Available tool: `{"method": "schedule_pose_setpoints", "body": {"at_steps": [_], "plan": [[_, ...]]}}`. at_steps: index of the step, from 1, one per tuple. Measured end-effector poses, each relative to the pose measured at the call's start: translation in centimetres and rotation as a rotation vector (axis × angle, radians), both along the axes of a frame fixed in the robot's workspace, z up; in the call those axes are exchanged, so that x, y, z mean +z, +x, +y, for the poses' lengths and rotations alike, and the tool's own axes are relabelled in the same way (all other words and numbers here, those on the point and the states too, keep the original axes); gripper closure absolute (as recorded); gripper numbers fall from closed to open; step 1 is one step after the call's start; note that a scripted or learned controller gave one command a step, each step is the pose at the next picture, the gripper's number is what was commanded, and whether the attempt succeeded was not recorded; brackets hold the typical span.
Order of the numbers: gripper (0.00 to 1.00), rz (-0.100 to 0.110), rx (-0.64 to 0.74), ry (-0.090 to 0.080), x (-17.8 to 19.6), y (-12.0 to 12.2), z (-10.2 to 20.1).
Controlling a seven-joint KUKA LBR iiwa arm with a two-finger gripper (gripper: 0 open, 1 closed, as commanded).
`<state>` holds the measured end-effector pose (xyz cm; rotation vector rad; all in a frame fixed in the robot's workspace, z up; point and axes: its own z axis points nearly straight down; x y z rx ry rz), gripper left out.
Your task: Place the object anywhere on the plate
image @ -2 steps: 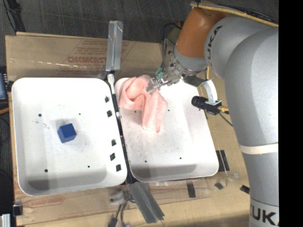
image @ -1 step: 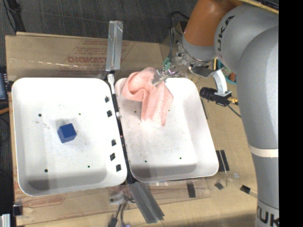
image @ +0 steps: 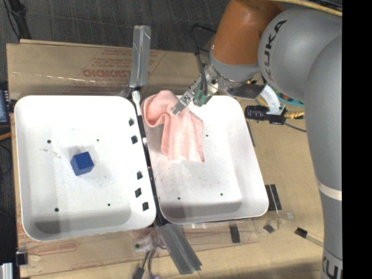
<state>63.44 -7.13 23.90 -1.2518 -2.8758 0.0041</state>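
**Cloth lifted, no plate reached**

The gripper (image: 187, 100) hangs over the far-left part of the right bin (image: 251, 173), fingers pinched on the upper edge of a pink cloth (image: 177, 132) — the rest drapes down onto the bin floor. A blue cube (image: 82, 163) sits in the left bin (image: 29, 156). Grasping looks done; carrying and placing remain — I cannot make out a plate.

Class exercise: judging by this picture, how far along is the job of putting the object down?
Done: the gripper has pinched the pink cloth at its top edge. In hand: the cloth hangs from it over the right bin. Left: setting it down and letting go. The blue cube sits in the left bin.
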Motion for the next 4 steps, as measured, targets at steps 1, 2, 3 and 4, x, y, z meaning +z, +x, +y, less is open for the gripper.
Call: {"method": "schedule_pose_setpoints", "body": {"at_steps": [1,2,3,4], "plan": [[1.00,-0.001,0.406,0.002,-0.6,-3.4,4.9],[1.00,0.000,0.811,0.004,-0.8,-6.0,10.1],[1.00,-0.001,0.829,0.003,-0.1,-8.5,13.9],[1.00,-0.001,0.831,0.003,-0.6,-11.5,18.1]]}}
